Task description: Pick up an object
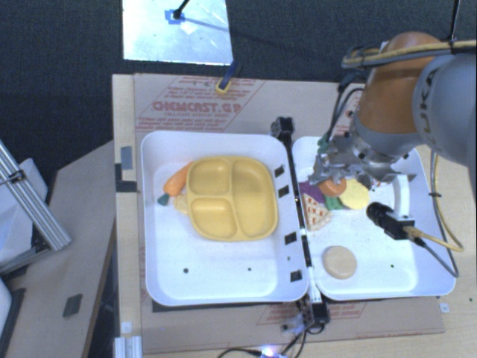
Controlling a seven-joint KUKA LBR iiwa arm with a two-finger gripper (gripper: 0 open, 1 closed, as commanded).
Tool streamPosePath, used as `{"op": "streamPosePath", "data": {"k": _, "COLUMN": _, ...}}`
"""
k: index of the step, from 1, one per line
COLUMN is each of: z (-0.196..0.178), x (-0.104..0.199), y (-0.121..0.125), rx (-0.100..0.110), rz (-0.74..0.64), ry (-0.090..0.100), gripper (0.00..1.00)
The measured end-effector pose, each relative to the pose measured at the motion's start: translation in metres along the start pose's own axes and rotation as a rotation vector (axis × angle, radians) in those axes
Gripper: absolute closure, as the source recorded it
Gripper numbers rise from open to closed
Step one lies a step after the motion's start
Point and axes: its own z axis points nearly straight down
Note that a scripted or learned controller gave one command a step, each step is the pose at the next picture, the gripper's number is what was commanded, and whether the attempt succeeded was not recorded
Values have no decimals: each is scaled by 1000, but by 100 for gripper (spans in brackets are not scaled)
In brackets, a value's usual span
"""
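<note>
The gripper [337, 171] is lowered into the right bin [417, 274], over a cluster of toy food [335, 192] at the bin's far left. How its jaws stand cannot be told. A tan disc [339, 262] lies nearer. In the left bin [160, 274], a yellow divided plate [227, 198] lies beside a carrot [176, 180].

Claw [337, 176] low over toy food [333, 192] in right bin [387, 274]; yellow divided plate [230, 198] in left bin [216, 274].

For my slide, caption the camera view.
KUKA arm's gripper low over toy food in right bin; yellow tray in left bin.
</note>
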Motion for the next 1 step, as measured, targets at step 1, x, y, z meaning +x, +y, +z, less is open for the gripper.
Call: {"op": "streamPosePath", "data": {"k": 1, "z": 0, "x": 43, "y": 14, "rx": 1, "rz": 0, "ry": 0, "gripper": 100}}
